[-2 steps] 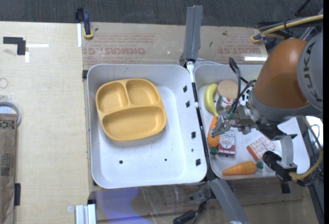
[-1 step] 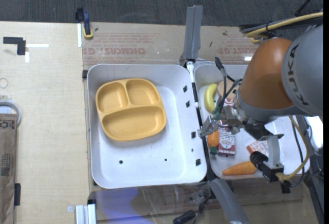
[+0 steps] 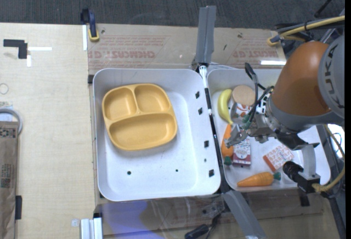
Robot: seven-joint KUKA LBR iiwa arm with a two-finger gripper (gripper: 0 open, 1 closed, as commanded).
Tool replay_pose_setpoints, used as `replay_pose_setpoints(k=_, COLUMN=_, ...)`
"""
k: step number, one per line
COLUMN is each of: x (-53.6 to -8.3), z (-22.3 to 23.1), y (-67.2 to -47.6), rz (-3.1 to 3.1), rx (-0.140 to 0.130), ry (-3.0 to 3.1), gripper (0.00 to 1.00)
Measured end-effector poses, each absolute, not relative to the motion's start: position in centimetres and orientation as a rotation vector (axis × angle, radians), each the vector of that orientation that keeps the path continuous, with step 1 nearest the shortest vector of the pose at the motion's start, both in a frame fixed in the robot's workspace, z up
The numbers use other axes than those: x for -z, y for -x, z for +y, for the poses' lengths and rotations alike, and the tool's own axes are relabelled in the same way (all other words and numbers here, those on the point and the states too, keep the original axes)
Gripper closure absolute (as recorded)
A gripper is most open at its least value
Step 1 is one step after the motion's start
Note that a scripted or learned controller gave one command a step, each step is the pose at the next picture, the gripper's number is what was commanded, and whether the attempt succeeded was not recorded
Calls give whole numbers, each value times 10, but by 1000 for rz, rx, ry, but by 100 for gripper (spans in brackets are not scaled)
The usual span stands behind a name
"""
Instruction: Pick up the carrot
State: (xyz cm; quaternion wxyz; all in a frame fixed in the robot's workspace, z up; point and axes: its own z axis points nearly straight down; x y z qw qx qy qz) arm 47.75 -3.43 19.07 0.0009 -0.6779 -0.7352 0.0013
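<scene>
Half the right bin (image 3: 233, 180) hides under the arm; end effector (image 3: 237, 138) grip state unclear.

Two bins (image 3: 104, 123), white. Divided plate (image 3: 140, 116) in left bin, plain mustard yellow. Carrot (image 3: 255, 180) at right bin's near edge, orange with green tip. Banana (image 3: 224, 105), yellow. Round lid (image 3: 243, 94), tan. Small carton (image 3: 242, 153), dark red with white print. Packet (image 3: 277, 156), red-and-white patterned. Arm (image 3: 300, 87), grey with orange band. Bench (image 3: 44, 123), pale wood.
</scene>
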Motion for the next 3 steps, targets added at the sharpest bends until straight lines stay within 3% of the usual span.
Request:
replay_pose_setpoints(k=1, x=-191, z=-21, y=-478, rz=-2132, rx=-2, ry=2307, gripper=0)
replay_pose_setpoints(k=2, x=-191, z=-39, y=-478, rz=-2078, rx=-3, ry=2356, gripper=0)
replay_pose_setpoints(k=3, x=-219, z=-82, y=-477, rz=-2239, rx=-4, ry=2202, gripper=0)
